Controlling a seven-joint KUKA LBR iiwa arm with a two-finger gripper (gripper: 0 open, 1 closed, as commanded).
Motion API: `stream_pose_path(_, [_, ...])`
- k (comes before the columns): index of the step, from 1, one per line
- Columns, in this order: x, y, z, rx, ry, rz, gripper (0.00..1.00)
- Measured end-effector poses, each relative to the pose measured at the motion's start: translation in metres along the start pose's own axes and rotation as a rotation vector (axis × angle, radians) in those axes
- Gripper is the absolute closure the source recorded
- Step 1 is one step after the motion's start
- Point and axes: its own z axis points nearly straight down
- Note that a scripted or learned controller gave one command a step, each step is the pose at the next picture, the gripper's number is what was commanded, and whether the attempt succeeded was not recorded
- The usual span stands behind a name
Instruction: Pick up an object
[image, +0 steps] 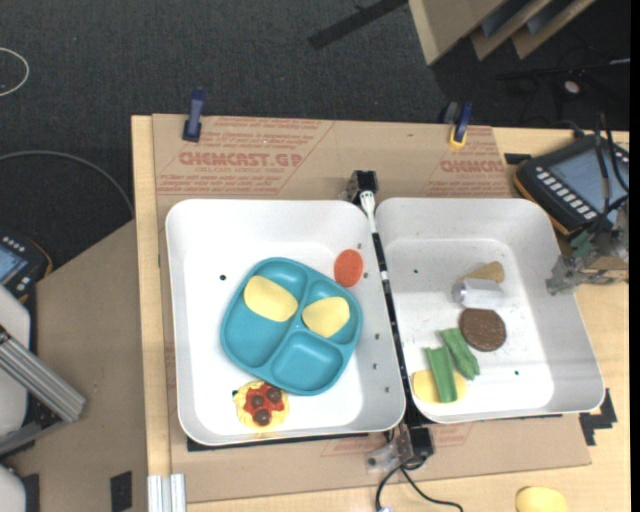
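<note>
In the left bin (190, 300) lies a blue divided plate (290, 350) with two pale yellow pieces (265, 297) (326, 316) in its upper compartments. An orange-red ball (348, 266) rests just beyond the plate, near the bins' shared wall. A yellow toy with red dots (261, 403) lies at the plate's front edge. The right bin (560, 350) holds a brown disc (483, 329), a grey-white block (478, 291), a tan piece (488, 271), two green sticks (452, 360) and a yellow piece (425, 386).
A dark teach pendant (568, 183) with cables sits at the back right. A small metal fitting (575, 268) stands at the right bin's outer rim. Blue (193, 103) and yellow (460, 125) clamps hold the cardboard base (250, 155). A yellow object (540, 498) lies at the front right.
</note>
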Motion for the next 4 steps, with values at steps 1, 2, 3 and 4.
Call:
stream_pose_path(1, [0.000, 0.001, -0.010, -0.003, -0.002, 0.000, 1.00])
stream_pose_path(2, [-0.001, 0.002, -0.020, -0.006, -0.004, -0.001, 1.00])
stream_pose_path(3, [-0.001, 0.002, -0.031, -0.009, -0.007, -0.002, 1.00])
stream_pose_path(4, [-0.001, 0.003, -0.041, -0.012, -0.009, -0.003, 1.00])
